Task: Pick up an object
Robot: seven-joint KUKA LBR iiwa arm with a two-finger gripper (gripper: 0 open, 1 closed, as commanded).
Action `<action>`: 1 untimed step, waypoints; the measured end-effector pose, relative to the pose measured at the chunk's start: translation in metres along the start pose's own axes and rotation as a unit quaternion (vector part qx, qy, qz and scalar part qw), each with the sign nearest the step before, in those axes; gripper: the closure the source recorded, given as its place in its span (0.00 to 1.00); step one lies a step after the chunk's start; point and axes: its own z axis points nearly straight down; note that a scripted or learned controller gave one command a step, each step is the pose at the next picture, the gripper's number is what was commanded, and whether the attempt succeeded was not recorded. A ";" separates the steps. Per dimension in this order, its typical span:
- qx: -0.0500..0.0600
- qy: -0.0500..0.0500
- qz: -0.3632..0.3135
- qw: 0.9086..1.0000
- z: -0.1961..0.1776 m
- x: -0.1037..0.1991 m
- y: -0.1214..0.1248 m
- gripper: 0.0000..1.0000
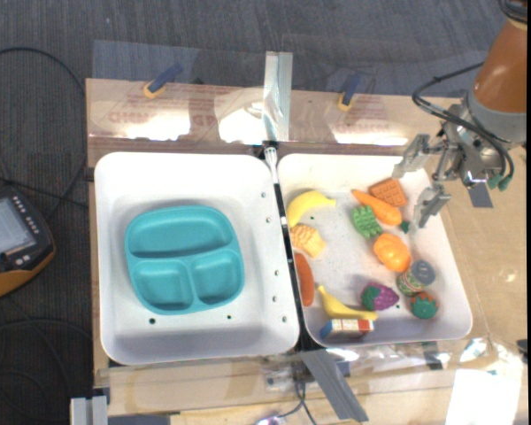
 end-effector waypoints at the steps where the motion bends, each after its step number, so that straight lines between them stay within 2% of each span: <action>1: 0.001 0.000 0.015 1.000 0.174 -0.003 0.011 0.00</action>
